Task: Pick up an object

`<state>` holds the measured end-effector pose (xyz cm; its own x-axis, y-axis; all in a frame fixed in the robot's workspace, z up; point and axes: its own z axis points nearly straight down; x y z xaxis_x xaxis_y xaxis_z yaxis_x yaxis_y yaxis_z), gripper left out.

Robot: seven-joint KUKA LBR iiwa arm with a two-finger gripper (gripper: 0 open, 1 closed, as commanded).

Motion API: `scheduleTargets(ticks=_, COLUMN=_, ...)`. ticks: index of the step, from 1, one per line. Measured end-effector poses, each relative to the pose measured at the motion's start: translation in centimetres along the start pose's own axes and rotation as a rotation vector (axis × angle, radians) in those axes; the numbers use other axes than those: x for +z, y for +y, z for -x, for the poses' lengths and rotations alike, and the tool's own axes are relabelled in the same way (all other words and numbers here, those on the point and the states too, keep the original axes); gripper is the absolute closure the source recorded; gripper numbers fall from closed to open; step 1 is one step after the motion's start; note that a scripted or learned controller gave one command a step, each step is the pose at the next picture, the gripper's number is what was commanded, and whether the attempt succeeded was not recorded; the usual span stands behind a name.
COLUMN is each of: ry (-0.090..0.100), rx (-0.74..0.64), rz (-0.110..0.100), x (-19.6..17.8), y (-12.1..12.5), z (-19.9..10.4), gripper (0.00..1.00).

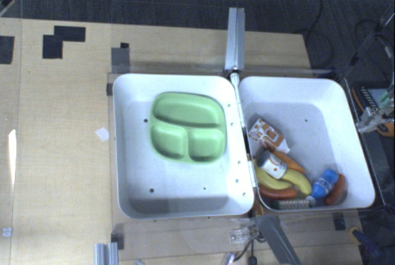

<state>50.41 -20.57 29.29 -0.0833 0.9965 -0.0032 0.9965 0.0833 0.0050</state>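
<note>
Down at the right bin's (pixel 308 94) near corner, your banana (pixel 285 181), bottle (pixel 323 185) and carton (pixel 266 133) crowd together; a grab may slip or snag two.

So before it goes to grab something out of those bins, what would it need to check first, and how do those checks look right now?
1. Something to pick: ok. The right bin holds a pile in its near corner: banana, small carton, bottle with a blue cap.
2. An item lying apart from the rest: ok. The green divided tray lies alone in the left bin.
3. Items in the pile separated: not ok. They overlap and crowd the bin wall.
4. Open path from above: ok. Nothing hangs over either bin.
5. Gripper ready and open: cannot tell from this view.
6. Tray easy to pinch: cannot tell; it looks wide and flat.
</note>
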Motion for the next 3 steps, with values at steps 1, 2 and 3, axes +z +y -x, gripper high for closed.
scheduleTargets(ticks=1, ry=0.001, rx=0.146, rz=0.001, x=3.7, y=-1.5, z=-0.2, gripper=1.0)
scheduleTargets(ticks=2, ry=0.002, rx=0.267, rz=-0.001, x=6.8, y=-1.5, z=-0.9, gripper=1.0)
scheduleTargets(ticks=3, ry=0.002, rx=0.288, rz=-0.004, x=15.8, y=0.9, z=-3.9, gripper=1.0)
